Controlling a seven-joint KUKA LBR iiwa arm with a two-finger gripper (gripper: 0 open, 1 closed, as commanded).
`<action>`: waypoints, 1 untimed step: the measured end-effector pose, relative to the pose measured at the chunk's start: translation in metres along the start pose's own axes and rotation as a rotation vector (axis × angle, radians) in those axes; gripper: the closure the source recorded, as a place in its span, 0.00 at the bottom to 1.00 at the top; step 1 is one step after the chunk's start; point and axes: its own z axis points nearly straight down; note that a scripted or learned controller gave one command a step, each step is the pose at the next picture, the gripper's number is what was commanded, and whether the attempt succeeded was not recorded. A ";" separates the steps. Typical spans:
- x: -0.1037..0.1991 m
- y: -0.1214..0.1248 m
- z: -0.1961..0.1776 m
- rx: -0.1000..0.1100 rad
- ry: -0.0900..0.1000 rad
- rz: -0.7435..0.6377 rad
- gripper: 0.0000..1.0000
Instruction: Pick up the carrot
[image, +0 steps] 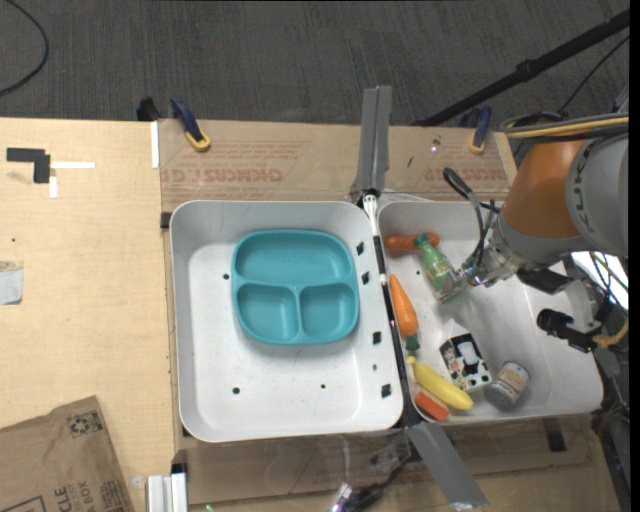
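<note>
The carrot (403, 305) lies against the right bin's (560, 405) left wall. The gripper (462, 280) sits at the green bottle (435, 262); apparently touching it, grip state indeterminate.

A teal sectioned plate (295, 286) lay in the left white bin (200, 400), three compartments showing. In the right white bin (560, 400) a green bottle (434, 262) lay tilted near the far wall, a small orange-red item (400, 242) just beside its cap (too small to identify). Nearer the front, a banana (441, 386) lay beside a black-and-white carton (464, 362), a small tin can (509, 383) close on its other side. Two blue-handled clamps (190, 124) (481, 128) gripped the cardboard-covered bench (80, 300).
</note>
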 end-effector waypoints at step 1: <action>0.063 -0.014 -0.099 0.003 0.002 0.010 1.00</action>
